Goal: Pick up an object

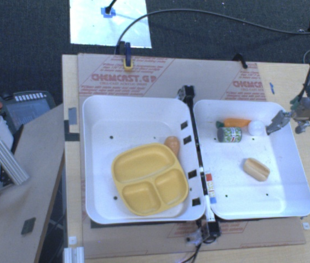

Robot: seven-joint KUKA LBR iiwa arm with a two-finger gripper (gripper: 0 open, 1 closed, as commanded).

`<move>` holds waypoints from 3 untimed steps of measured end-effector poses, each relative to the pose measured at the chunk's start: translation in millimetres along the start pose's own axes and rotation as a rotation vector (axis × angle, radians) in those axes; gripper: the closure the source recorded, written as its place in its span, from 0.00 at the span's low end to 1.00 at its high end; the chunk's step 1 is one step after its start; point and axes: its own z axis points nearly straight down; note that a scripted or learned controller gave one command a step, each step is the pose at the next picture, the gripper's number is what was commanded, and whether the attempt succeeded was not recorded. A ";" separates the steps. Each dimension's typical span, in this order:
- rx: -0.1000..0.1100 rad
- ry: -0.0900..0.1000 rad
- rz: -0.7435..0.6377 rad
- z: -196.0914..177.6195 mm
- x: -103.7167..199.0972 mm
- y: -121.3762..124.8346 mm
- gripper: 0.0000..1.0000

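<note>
Camera view: yellow tray [144,174] in left bin [97,147].

Robotics lab, white bins [144,106] on cardboard-covered bench [160,73], cables, teach pendant [26,106]

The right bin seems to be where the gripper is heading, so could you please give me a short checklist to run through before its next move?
1. Gripper over the right bin: ok, it sits at that bin's upper right rim.
2. Nothing held yet: ok, no object shows between the fingers.
3. Nearest target free: ok, the white ball lies just left of the gripper.
4. Clutter near the ball: not ok, the orange carrot and the green can crowd it closely.
5. Easier target: ok, the bread roll lies alone.
6. Finger opening: cannot tell.
</note>
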 end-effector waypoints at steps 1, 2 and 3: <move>-0.011 -0.002 -0.003 -6.2 0.6 2.5 0.00; -0.007 -0.002 -0.001 41.5 -0.6 -6.5 0.00; -0.006 -0.001 -0.001 102.9 -3.3 -10.7 0.00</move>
